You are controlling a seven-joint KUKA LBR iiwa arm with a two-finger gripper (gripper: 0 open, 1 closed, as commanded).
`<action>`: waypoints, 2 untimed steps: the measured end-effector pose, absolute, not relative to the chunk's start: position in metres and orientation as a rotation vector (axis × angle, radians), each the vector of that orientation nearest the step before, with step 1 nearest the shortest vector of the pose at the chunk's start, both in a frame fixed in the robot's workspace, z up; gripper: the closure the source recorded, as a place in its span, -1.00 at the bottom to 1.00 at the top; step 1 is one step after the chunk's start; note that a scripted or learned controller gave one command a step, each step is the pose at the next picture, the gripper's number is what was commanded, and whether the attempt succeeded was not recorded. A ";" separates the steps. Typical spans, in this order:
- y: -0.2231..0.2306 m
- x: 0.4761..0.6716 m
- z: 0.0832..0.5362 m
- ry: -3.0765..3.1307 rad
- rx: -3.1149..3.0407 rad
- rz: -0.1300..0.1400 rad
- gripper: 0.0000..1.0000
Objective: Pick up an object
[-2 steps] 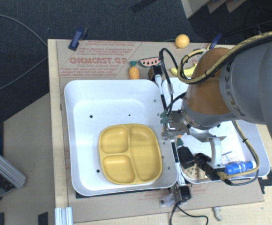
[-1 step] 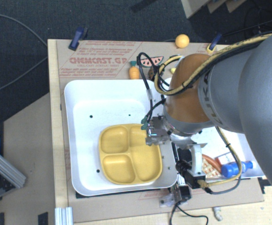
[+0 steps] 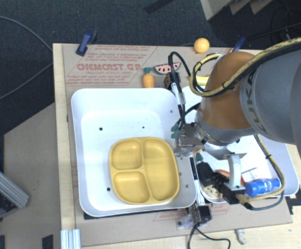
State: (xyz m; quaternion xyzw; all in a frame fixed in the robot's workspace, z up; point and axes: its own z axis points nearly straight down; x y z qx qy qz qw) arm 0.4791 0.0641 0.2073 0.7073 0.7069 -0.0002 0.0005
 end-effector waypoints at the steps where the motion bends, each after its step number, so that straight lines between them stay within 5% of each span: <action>1: 0.109 0.479 0.212 2.223 2.220 0.000 1.00; 2: 0.059 0.479 0.229 2.219 2.221 -0.001 1.00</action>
